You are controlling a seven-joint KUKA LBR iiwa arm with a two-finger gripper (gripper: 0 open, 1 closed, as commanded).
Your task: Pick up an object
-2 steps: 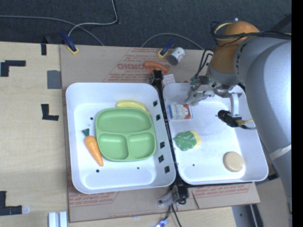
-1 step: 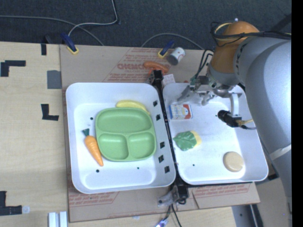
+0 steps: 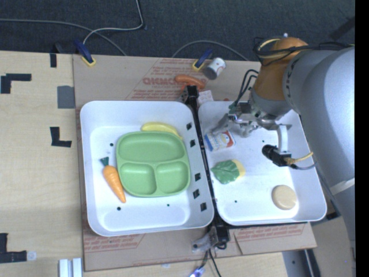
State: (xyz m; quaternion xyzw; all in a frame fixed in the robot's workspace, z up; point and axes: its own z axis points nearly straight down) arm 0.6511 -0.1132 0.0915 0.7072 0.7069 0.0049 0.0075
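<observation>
- Your gripper (image 3: 230, 124) hangs low in the right white bin (image 3: 305, 212), just above a small red-and-blue printed packet (image 3: 220, 140); how it is set, you cannot tell.
- The packet lies flat near the divider, so the tool may skid off it or catch the bin wall.
- A leafy green toy (image 3: 226, 171) and a round tan disc (image 3: 284, 197) lie nearby, apart from the tool.

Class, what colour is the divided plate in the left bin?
Light green divided plate, seen in the camera view.
</observation>
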